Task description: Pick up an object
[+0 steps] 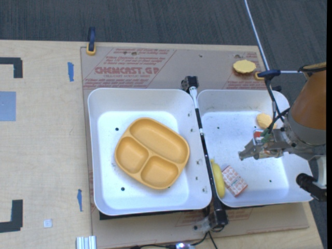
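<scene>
My gripper [248, 153] hangs over the middle of the right bin [290, 191], reaching in from the right. A small red and white patterned box [235, 181] lies near the bin's front left, just below and left of the gripper and apart from it. Beside the box, a yellow banana-like piece [218, 179] rests along the bin's left wall. A small yellow rounded object [264, 120] sits toward the back of the bin, close above the gripper's body. Nothing can be made out inside the gripper.
The left bin [104, 108] holds a yellow three-compartment plate [151, 153]. A yellow disc [244, 67] lies on the board behind the right bin, next to a blue clamp [267, 74]. A black divider clip [190, 82] sits between the bins.
</scene>
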